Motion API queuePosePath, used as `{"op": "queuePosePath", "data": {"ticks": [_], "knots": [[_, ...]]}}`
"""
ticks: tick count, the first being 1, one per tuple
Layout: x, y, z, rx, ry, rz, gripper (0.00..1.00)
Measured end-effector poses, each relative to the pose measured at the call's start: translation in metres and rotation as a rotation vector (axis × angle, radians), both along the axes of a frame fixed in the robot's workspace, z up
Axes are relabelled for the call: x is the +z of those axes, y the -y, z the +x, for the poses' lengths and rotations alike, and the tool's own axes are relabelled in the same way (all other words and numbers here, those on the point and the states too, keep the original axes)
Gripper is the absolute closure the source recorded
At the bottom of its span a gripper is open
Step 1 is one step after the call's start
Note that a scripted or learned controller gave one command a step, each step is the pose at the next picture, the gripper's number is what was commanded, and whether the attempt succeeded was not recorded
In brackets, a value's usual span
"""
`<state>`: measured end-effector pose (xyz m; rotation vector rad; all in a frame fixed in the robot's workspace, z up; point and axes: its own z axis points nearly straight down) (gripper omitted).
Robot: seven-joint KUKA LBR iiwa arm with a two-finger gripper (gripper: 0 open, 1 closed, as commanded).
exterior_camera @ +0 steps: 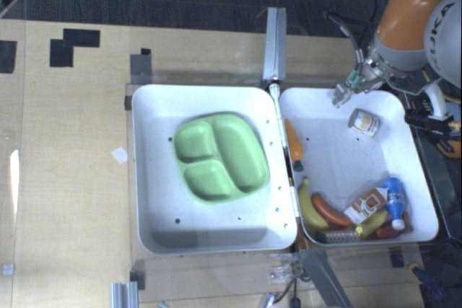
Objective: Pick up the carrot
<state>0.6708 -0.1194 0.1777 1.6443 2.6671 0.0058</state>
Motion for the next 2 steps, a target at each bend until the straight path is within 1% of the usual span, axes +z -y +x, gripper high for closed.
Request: {"op": "queuePosePath", "data": {"ticks": [1,2], "knots": [[0.054,0.061,-0.001,0.352,0.002,-0.005,1.00],[0.115,0.086,-0.011,0.190,0.001,-0.004,1.00]]}}
